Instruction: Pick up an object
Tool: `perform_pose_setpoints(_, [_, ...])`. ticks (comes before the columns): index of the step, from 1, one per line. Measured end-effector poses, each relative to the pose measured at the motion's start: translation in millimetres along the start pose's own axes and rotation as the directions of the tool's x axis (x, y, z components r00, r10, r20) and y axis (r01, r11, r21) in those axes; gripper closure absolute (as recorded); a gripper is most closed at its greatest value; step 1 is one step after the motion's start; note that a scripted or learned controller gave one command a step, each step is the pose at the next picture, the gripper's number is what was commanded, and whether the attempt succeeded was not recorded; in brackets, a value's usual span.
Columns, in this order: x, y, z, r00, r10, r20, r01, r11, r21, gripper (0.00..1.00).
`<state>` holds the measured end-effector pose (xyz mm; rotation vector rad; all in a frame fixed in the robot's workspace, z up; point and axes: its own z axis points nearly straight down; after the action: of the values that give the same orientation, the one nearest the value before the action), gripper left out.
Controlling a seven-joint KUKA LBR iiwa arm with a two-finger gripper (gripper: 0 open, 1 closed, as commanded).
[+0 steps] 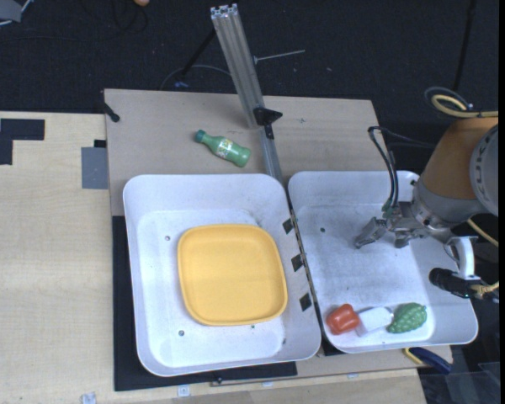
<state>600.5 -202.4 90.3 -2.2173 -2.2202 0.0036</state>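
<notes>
In the right bin (345,263) three small things lie along the near edge: a red pepper-like piece (342,318), a white block (374,320) and a green leafy piece (406,317). My gripper (385,234) hangs over the bin's right middle, above and behind those things, with two fingers spread apart and nothing between them. A yellow square plate (232,273) lies in the left bin (151,225).
A green bottle (223,147) lies on the bench behind the left bin. A slanted metal rail (244,57) stands at the back between the bins. The arm's orange band and cables fill the right side by the right bin's far corner.
</notes>
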Motion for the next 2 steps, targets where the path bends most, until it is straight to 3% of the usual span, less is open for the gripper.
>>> perform_pose_setpoints(1, [-1, 1, -13, 1.000, 0.001, 0.001, -0.001, 1.000, -0.004, 1.00])
perform_pose_setpoints(2, [3, 10, -67, 1.000, 0.001, 0.002, -0.001, 1.000, -0.008, 1.00])
